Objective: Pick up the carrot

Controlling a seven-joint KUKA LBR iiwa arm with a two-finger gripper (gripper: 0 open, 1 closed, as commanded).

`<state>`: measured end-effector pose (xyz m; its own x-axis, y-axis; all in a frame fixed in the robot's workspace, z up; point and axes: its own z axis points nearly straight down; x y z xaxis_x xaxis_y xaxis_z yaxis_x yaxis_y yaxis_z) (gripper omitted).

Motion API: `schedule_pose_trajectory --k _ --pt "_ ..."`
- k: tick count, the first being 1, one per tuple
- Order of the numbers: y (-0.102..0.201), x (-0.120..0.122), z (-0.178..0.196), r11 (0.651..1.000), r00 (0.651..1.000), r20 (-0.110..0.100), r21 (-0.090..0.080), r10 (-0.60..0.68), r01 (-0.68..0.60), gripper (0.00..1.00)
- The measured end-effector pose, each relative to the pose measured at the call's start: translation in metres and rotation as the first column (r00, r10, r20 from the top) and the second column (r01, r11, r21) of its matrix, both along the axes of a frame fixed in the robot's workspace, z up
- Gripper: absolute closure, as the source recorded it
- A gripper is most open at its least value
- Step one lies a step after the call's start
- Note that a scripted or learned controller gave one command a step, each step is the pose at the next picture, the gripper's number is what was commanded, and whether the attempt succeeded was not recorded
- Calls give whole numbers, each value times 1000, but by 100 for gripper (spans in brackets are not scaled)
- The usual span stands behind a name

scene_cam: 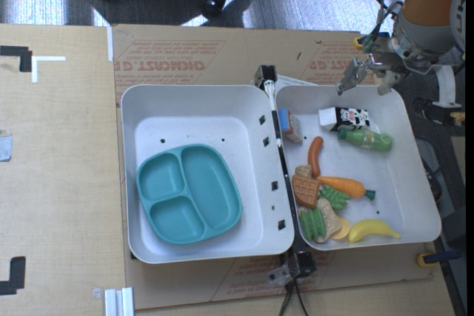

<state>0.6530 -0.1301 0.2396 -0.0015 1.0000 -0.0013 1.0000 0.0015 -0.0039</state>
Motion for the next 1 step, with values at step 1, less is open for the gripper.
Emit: schedule_pose_trajectory --k 1 --pt "-29 -106 -28 978 978 3 0 210 -210 0"
